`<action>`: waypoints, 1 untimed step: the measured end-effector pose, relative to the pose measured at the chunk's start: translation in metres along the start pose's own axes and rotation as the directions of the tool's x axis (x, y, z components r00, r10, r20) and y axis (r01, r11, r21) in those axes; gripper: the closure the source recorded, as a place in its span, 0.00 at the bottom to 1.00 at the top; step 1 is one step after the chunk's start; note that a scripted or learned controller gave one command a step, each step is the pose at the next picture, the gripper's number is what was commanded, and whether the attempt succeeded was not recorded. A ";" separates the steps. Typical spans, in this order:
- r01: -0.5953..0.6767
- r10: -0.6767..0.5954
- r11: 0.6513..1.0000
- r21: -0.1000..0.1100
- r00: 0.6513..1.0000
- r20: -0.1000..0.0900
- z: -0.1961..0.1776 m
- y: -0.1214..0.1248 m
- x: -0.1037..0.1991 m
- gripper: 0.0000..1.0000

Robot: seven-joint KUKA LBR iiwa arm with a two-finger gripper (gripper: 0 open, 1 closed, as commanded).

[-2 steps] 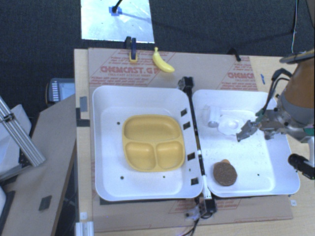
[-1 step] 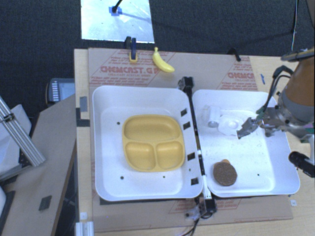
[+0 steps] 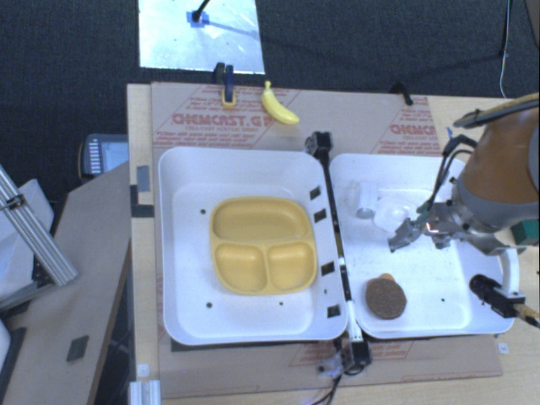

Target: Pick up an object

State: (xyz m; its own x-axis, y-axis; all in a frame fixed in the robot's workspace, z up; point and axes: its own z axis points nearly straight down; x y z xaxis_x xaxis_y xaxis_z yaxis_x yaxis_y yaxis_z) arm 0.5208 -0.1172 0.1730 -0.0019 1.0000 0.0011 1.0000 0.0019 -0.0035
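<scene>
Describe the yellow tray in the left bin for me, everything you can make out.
The yellow tray looks like smooth moulded plastic, squarish with rounded corners. It has three compartments: one wide one across the far side and two smaller ones side by side on the near side, all bare. It lies flat, open side up, roughly in the middle of the left bin, resting on the bin's floor. Nothing else touches it; the gripper is over the right bin.

The gripper [image 3: 419, 231] hung over the right bin [image 3: 447, 310] beside clear plastic items [image 3: 380, 207], a brown round object [image 3: 386, 297] lying nearer, a yellow divided tray [image 3: 260, 245] in the left bin [image 3: 181, 251].
</scene>
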 end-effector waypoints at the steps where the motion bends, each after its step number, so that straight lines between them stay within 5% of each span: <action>1: -0.001 0.001 1.000 -0.001 1.000 0.000 0.045 -0.007 -0.003 0.00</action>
State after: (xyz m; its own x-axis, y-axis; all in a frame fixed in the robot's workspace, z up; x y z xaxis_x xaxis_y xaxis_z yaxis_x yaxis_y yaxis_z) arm 0.5135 -0.1200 0.1277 -0.0011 1.0000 0.0012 1.0000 0.0011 -0.0026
